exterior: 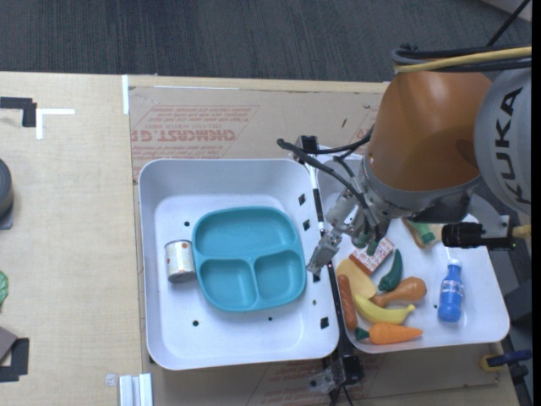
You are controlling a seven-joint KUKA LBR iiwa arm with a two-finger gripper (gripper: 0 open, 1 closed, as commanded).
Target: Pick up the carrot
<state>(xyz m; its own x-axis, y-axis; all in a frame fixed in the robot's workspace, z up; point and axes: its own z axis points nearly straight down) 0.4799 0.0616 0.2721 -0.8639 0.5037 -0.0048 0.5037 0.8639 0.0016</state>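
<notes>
The carrot (396, 334) is orange with a green stub and lies on its side at the front edge of the right bin (489, 321). It rests just below a yellow banana (385, 312). My gripper (342, 252) hangs under the orange wrist, over the wall between the two bins. It is well behind and to the left of the carrot. Its two fingers stand apart, open, with nothing between them.
Around the carrot the right bin holds a red sausage (347, 301), a brown drumstick (402, 292), a green vegetable (392, 269), a yellow wedge (355, 277) and a blue bottle (450, 291). The left bin (161, 311) holds a teal divided plate (250, 256) and a small can (178, 260).
</notes>
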